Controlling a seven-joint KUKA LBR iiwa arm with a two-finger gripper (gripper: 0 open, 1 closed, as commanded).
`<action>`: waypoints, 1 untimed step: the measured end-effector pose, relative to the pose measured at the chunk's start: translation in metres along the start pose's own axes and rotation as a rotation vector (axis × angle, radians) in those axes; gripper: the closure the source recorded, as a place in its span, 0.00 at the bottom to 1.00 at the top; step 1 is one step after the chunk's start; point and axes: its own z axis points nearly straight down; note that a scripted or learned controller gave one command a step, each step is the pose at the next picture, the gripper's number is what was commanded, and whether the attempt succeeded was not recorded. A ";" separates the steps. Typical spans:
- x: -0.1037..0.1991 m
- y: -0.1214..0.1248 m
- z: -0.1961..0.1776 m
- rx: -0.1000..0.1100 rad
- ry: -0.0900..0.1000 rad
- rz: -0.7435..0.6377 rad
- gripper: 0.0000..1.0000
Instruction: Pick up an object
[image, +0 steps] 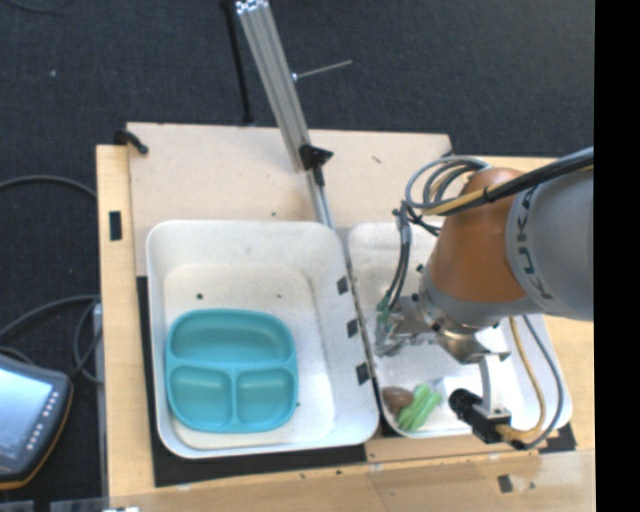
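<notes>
My gripper (388, 328) hangs low over the left side of the right bin (372, 243), under the arm's orange band; its fingers are too hidden to read. Just below it, near the bin's front left corner, lie a green object (422, 406) and a small brown rounded object (398, 398), side by side and touching. Nothing is visibly held. The arm's bulk hides most of the right bin's floor.
The left bin (240, 250) holds a teal divided tray (232, 368) at its front left. A metal pole (285, 95) slants down from the top to the gap between the bins. A black fitting (478, 413) sits at the right bin's front edge.
</notes>
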 end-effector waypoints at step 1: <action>0.045 0.000 0.000 0.000 0.000 0.000 1.00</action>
